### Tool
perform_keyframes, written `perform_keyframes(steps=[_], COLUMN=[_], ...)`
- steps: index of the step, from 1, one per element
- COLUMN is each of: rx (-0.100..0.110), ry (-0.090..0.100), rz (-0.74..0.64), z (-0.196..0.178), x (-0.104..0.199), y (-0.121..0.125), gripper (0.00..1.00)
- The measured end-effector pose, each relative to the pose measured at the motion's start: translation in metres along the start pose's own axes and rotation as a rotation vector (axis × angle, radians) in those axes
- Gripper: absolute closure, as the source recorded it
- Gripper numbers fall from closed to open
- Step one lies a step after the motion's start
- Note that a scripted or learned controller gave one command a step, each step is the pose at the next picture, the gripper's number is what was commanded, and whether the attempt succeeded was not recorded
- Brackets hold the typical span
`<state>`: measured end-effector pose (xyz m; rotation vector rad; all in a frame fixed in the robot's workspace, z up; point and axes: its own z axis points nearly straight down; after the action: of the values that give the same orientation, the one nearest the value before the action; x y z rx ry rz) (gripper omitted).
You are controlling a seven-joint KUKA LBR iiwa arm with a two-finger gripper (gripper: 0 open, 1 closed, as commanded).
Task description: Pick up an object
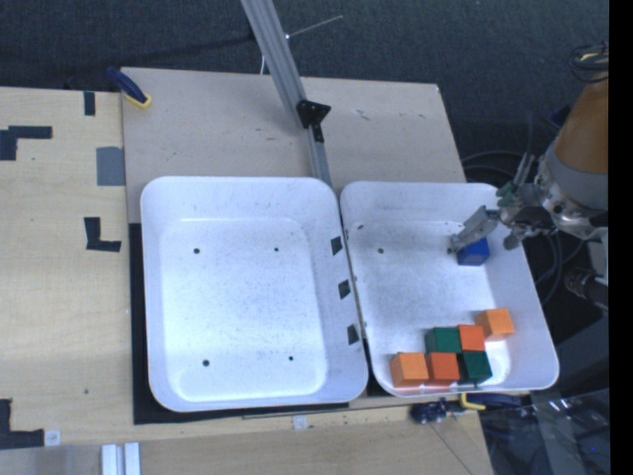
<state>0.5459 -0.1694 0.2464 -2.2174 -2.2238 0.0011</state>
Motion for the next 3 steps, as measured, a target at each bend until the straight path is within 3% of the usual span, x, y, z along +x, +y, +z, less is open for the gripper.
perform_keyframes(steps=[1, 3], rx=[0.0, 0.007], ry=[0.0, 0.0], rz=[0.0, 0.003], z=[0.0, 0.106], x=[0.0, -0.001], y=[0.0, -0.003], gripper=[0.0, 0.0])
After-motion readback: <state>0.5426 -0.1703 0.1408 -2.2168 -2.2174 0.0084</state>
